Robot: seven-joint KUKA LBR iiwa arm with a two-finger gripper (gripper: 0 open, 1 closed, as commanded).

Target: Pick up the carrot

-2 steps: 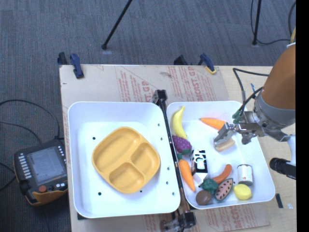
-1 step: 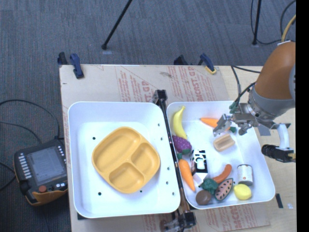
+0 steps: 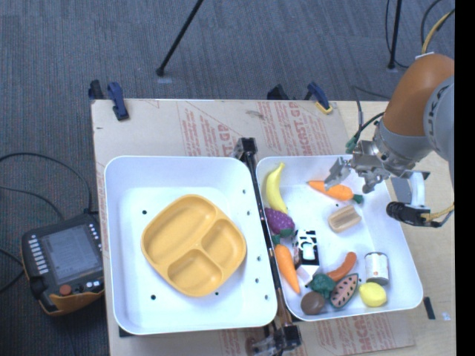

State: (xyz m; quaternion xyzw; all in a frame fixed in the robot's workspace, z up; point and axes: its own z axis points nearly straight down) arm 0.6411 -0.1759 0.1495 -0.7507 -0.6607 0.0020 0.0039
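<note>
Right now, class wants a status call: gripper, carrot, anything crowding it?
Gripper low over right bin's top edge, beside a carrot. Second carrot lies by bin's left wall. Bread slice close below first carrot.

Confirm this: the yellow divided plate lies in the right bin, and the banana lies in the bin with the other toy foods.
Not quite. The camera view shows the yellow divided plate in the left bin, not the right one. The rest holds: the banana lies in the right bin with the other toy foods.

Arm [image 3: 423, 102] cut off at right, can [image 3: 376, 267] label unreadable
</note>
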